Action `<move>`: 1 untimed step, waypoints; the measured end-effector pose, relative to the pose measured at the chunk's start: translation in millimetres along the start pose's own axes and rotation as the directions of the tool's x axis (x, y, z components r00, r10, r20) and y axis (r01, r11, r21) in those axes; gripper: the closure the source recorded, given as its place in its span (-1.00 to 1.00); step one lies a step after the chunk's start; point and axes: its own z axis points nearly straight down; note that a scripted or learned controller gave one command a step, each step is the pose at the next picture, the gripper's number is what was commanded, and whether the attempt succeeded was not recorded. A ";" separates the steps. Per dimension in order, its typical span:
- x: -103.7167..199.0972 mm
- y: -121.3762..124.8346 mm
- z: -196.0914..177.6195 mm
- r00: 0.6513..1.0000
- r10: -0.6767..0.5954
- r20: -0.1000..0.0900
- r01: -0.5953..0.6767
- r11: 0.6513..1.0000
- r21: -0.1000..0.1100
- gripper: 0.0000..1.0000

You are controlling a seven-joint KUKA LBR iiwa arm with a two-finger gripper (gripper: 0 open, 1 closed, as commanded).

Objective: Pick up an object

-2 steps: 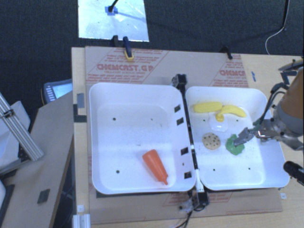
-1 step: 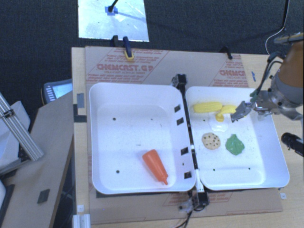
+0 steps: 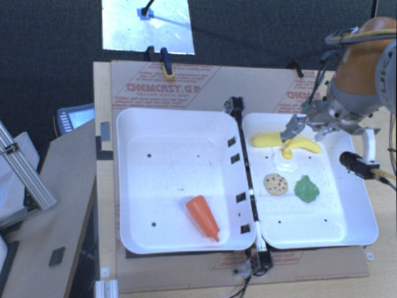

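A yellow banana (image 3: 268, 141) lies across the back of the right bin (image 3: 356, 225). My gripper (image 3: 291, 133) is right over the banana's middle and hides part of it. In front of the banana lie a small white piece (image 3: 285, 165), a chocolate-chip cookie (image 3: 276, 184) and a green broccoli-like piece (image 3: 306, 189). An orange carrot (image 3: 203, 216) rests near the front of the left bin (image 3: 133, 166).
The grey arm with its orange band (image 3: 363, 54) reaches in over the right bin's back right corner. A black part (image 3: 355, 163) with a white bracket hangs over the right bin's right side. A black divider (image 3: 245, 179) joins the bins.
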 end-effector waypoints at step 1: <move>28.4 24.7 -38.4 1.000 0.000 -0.001 0.000 1.000 -0.002 -1.00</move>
